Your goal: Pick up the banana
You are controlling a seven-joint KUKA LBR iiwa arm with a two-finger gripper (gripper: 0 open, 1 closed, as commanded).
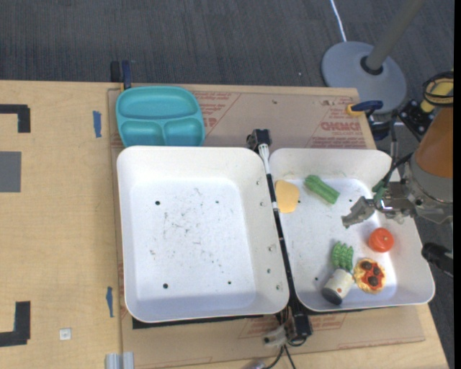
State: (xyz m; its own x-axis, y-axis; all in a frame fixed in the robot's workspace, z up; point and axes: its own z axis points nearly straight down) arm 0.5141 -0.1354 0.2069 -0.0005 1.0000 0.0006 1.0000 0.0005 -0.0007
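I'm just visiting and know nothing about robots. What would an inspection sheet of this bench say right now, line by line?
Surface: cardboard-covered bench bearing two shallow white bins side by side; left bin scuffed inside.
Job's things: banana, a pale yellow piece, lies near the left wall of the right bin, apart from the gripper.
Clutter: in the right bin, green vegetable, tomato, small leafy green piece, pizza slice, grey-white cylinder. A teal divided tray sits behind the left bin.
Grippers: gripper hangs over the right bin, nothing between its fingers.
Cables: white cable on the floor.
Surroundings: grey carpet, round stand base.
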